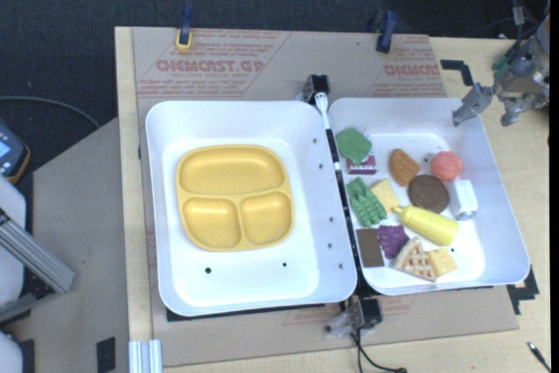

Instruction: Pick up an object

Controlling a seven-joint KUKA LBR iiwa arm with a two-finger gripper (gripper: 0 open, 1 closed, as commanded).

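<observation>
The right bin (489,162) holds several toy foods: a green leaf piece (354,143), an orange bread piece (403,166), a pink ball (446,165), a brown round patty (428,193), a yellow squash (426,224), a green broccoli-like piece (364,202), a purple piece (393,238) and a waffle slice (415,259). My gripper (491,106) hangs open above the bin's far right corner, its two fingers spread apart, with nothing between them. It is well clear of the foods.
The left bin (166,188) carries a yellow three-compartment plate (233,195). Clamps stand at the board's far edge (184,32) (385,31). A black hinge piece (316,86) sits between the bins at the back.
</observation>
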